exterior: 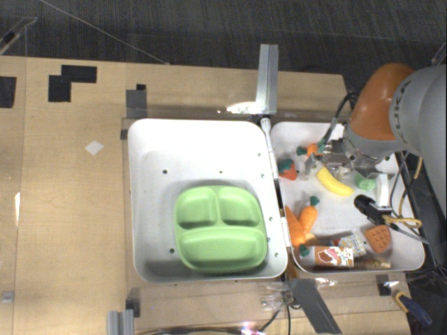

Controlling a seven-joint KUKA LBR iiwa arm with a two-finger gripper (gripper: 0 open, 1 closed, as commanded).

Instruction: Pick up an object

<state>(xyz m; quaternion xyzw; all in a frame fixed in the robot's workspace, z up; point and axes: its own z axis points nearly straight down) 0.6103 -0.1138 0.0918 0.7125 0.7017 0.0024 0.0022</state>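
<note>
Nearest the lens, along the bottom edge of the right bin (418,260), a brown drink carton (334,256) lies on its side against the front wall, with a waffle-patterned toy biscuit (379,238) just beside it toward the right. Slightly farther in, two toy carrots (301,225) rest against the divider wall, probably where loose pieces slide and settle. Left bin (147,145) carries one green divided plate (220,227), flat, three compartments up, sitting toward the near half; nothing lies in its compartments. Middle of the right bin: a yellow toy banana (333,182), tilted, lying flat on the white floor. Around it are small pieces, a red-orange one (288,175) and green bits (286,165) near the divider, another green piece (365,183) to the banana's right. Claw (334,158) hangs just beyond the banana's far end, low in the bin; whether its fingers are apart or together cannot be told, metal and cable clutter the spot. No object is seen between them. Judgement: the banana is the likely target, sitting nearest the claw, and the pick is not yet made. Behind, the grey arm with its orange band (374,110) leans in from the right over the bin's far corner. Farthest, the wooden tabletop (70,187) and a metal post (267,75) at the bins' junction.
</note>
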